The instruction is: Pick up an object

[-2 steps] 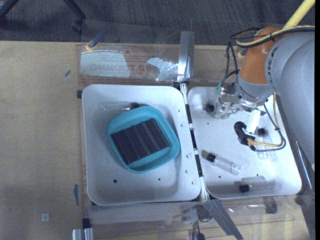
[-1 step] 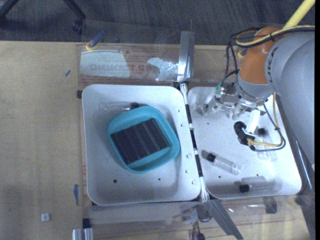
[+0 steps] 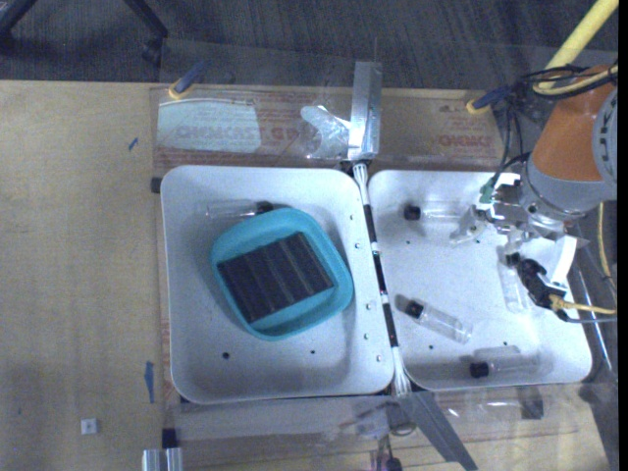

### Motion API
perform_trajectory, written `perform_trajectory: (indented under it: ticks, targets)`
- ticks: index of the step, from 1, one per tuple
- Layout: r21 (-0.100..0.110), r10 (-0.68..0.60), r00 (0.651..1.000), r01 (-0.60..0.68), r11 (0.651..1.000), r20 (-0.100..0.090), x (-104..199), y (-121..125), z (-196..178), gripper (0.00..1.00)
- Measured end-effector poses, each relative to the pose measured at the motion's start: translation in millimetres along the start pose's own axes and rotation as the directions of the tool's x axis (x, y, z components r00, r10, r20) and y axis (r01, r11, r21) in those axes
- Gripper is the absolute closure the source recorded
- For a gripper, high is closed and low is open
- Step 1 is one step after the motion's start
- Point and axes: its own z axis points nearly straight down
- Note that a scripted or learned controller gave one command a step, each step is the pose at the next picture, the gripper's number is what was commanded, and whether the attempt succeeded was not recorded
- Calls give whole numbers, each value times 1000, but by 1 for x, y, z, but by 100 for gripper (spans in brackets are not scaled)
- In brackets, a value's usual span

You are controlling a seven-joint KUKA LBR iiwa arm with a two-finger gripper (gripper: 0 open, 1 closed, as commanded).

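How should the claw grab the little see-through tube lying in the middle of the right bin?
Probably from straight above, closing across the middle of the clear tube. It lies flat and slanted with its black cap up-left, with bare floor of the right bin around it, so turn the claw crosswise to its length.

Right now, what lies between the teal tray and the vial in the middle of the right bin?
In the camera view, the bins' joined rims lie between the teal tray and that vial; otherwise bare floor.

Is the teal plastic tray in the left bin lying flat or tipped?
Tipped: the teal plastic tray rests askew in the left white bin, dark ribbed inside showing.
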Motion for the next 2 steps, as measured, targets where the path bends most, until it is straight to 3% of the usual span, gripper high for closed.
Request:
perform_trajectory:
  ticks: [1,2]
  targets:
    - [-19,-88,996,88,996,-11,-40,-6,45,0]
    - [-13,-87,996,87,996,-6,-46,25,51,0]
